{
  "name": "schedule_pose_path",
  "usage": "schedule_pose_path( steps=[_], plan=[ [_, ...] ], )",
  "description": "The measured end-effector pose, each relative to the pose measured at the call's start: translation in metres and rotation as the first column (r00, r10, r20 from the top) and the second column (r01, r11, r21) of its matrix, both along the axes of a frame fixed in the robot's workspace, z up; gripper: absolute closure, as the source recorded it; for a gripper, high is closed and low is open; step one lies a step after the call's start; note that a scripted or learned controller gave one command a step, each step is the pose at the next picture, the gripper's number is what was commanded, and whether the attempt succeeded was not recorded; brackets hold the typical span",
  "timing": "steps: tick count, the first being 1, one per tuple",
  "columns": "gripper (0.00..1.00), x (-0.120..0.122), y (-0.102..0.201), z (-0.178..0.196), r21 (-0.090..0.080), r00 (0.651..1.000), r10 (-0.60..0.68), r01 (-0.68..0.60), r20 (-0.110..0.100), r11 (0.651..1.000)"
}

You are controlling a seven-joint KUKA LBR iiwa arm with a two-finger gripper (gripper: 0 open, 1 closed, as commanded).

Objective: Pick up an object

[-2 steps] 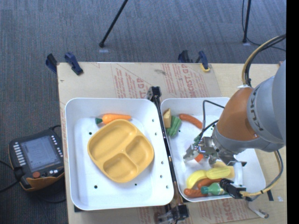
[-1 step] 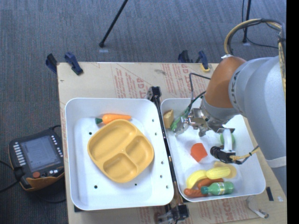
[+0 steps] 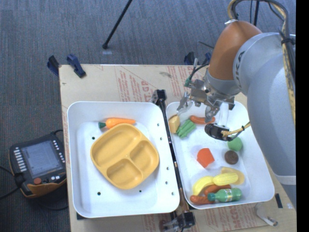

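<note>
My gripper (image 3: pixel 197 108) hangs over the far left part of the right bin (image 3: pixel 258 178), and it is open with nothing between its fingers. Just below it lie a small orange-red sausage-like piece (image 3: pixel 198 120), a green pea pod (image 3: pixel 186 128) and a pale yellow piece (image 3: pixel 174 124). Further along the bin are a green ball (image 3: pixel 235 144), a red-orange block (image 3: pixel 205 157) and a brown disc (image 3: pixel 231 157). At the near end sit a banana (image 3: pixel 202 184), a corn cob (image 3: pixel 226 179) and a green bottle (image 3: pixel 226 195).
The left bin (image 3: pixel 77 178) holds a yellow divided plate (image 3: pixel 124 155) with a carrot (image 3: pixel 118 122) behind it. A black divider (image 3: pixel 166 129) runs between the bins. A teach pendant (image 3: pixel 36 163) lies on the floor to the left.
</note>
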State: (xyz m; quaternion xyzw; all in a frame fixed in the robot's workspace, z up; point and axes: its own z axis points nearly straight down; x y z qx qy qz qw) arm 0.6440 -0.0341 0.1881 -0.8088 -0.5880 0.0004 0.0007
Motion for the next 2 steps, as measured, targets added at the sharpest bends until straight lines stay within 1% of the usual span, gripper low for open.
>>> schedule_pose_path(
  steps=[1, 2],
  plan=[
    [0.00, -0.133, -0.002, 0.001, 0.001, 1.000, 0.029, -0.029, -0.004, 1.000],
    [0.00, -0.165, -0.059, -0.096, 0.002, 0.999, 0.045, -0.045, -0.006, 0.999]
  ],
)
